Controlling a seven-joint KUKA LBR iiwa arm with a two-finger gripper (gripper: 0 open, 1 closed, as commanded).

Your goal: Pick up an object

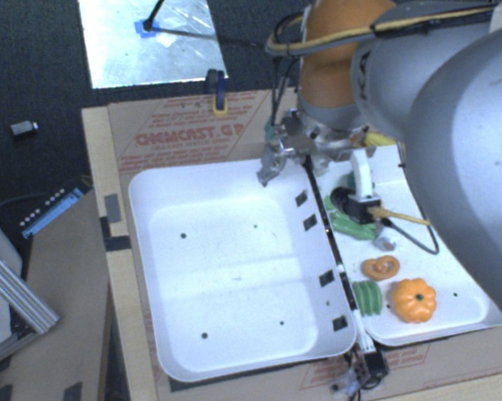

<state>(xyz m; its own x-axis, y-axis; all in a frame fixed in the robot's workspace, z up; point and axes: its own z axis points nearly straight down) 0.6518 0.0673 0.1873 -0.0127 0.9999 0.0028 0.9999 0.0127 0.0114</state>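
Even bright light, foil sheet [151,31] glare, arm [466,146] blurred

Position: one fixed camera above the bench.
Facing: down at a slant onto left bin [224,273] and right bin [452,310].
Closeness: arm [453,120] enters from right, bulking close to the lens.
Coverage: both bins whole, dark floor beyond.

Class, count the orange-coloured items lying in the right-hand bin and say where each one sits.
2: the orange pumpkin near the front edge, and the small orange ring just behind it. The arm may hide others.
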